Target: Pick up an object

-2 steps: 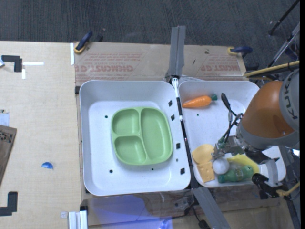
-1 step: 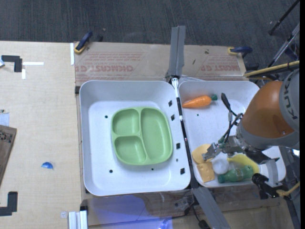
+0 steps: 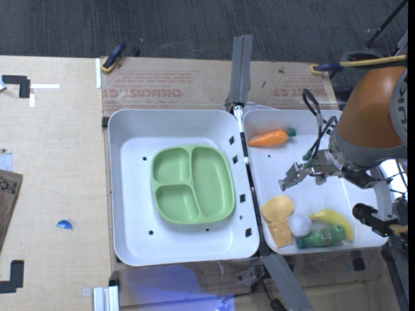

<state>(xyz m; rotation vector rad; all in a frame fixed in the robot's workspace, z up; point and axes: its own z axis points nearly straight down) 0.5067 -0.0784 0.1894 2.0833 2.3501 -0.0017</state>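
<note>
While my arm reaches in from the right, the scene runs like this from the left. On the bare bench lies a small blue scrap (image 3: 63, 225). Next comes the left bin (image 3: 123, 173), and in its middle sits a green tray (image 3: 193, 184) with three compartments, flat on the floor of the bin. A grey post (image 3: 240, 70) stands upright behind the seam where the two bins meet.

Right of that seam is the right bin (image 3: 266, 167). Near its back wall lies a carrot (image 3: 268, 138), its green end pointing right. At the front of this bin several things crowd together: a yellow chip (image 3: 277, 207), a tan block (image 3: 281, 233) just below it, a white ball (image 3: 299, 224) touching both, a green bottle (image 3: 322, 238) lying on its side, and a banana (image 3: 334, 220) resting against the bottle's upper side.

My gripper (image 3: 293, 175) hangs over the middle of the right bin, between the carrot and the front cluster, well apart from each. Its fingers point left with nothing between them; whether they stand apart or together I cannot tell.
</note>
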